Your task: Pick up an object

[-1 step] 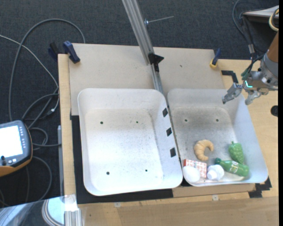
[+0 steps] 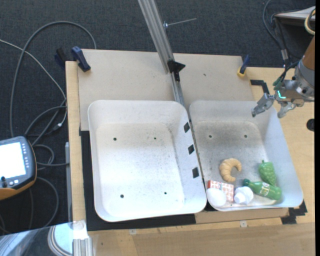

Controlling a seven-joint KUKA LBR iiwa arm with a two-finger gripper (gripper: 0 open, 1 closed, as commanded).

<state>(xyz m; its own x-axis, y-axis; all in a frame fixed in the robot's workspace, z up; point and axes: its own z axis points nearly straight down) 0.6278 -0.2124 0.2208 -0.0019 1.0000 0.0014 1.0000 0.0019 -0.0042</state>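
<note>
Camera view: the tool (image 2: 272, 107), fingers spread apart and holding nothing, is positioned over the far rim of the right bin (image 2: 287, 150), while the croissant (image 2: 230, 169) is located well toward that bin's near edge.

Dark carpet floor (image 2: 35, 15) surrounding wooden bench (image 2: 72, 150). Grey cables (image 2: 30, 60) trailing across floor at left. Metal pole (image 2: 157, 35) slanting over a beige board (image 2: 130, 75). Blue clamp (image 2: 80, 57) gripping board corner.
</note>
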